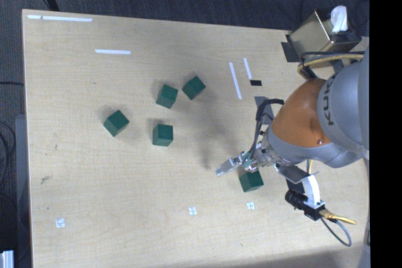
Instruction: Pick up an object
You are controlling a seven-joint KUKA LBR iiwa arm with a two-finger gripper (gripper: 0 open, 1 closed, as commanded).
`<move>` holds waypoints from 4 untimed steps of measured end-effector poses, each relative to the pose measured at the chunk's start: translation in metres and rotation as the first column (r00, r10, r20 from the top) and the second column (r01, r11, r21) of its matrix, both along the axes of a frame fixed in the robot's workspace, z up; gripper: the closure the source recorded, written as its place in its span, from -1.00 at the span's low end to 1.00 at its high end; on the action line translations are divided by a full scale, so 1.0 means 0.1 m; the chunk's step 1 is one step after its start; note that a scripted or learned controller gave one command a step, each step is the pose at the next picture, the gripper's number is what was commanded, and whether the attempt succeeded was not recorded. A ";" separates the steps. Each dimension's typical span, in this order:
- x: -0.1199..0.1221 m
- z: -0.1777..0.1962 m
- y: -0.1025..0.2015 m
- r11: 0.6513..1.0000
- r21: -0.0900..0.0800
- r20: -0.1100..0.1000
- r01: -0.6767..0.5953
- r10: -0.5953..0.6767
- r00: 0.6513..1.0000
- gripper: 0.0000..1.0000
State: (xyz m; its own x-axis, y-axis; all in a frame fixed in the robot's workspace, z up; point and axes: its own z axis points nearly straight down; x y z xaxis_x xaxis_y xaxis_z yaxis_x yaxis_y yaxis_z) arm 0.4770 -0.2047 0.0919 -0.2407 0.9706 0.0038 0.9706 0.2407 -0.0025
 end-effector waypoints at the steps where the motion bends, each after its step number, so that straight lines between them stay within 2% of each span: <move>1: 0.01 0.10 0.00 1.000 0.001 0.000 -0.004 0.004 1.000 1.00; 2: 0.01 0.10 0.00 1.000 0.000 0.000 -0.005 0.005 1.000 -1.00; 3: 0.02 0.20 0.00 1.000 0.001 0.000 -0.009 0.009 1.000 1.00; 4: 0.02 0.20 0.00 1.000 0.001 -0.001 -0.009 0.009 1.000 -1.00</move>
